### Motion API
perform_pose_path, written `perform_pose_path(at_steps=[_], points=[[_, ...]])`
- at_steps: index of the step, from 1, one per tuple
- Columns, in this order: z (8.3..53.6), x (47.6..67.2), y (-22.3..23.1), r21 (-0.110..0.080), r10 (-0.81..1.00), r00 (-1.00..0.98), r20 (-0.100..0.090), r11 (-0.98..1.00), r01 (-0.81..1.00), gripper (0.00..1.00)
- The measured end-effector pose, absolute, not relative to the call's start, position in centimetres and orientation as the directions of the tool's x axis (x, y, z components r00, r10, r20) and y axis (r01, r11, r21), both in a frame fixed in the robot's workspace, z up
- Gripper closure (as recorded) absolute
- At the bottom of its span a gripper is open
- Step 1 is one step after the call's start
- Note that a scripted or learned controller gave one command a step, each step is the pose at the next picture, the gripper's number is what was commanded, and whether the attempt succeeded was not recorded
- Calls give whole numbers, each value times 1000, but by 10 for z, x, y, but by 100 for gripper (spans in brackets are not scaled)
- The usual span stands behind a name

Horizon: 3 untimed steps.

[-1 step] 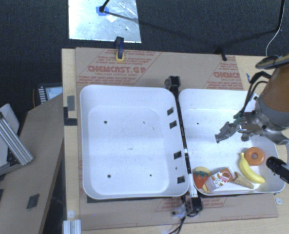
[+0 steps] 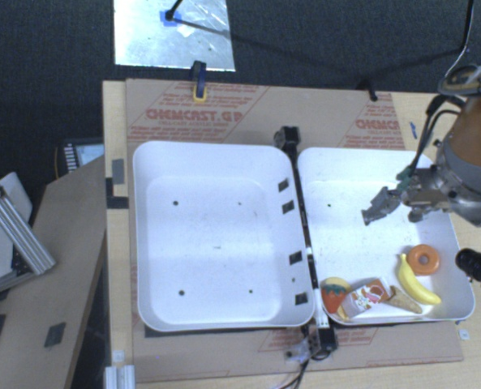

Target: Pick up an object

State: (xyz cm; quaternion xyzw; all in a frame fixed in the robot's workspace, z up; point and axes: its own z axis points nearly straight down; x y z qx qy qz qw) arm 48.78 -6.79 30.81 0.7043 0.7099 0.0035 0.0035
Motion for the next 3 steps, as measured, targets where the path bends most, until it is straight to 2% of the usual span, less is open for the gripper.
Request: perform_pose_path(at_steps=[1, 2, 3], points=[[364, 488, -40, 9, 1000, -8, 0, 8, 1000, 0], [419, 487, 7, 8, 1000, -10, 2, 10, 1000, 0], [400, 487, 110, 1, 1000, -15, 3, 15, 1000, 0]])
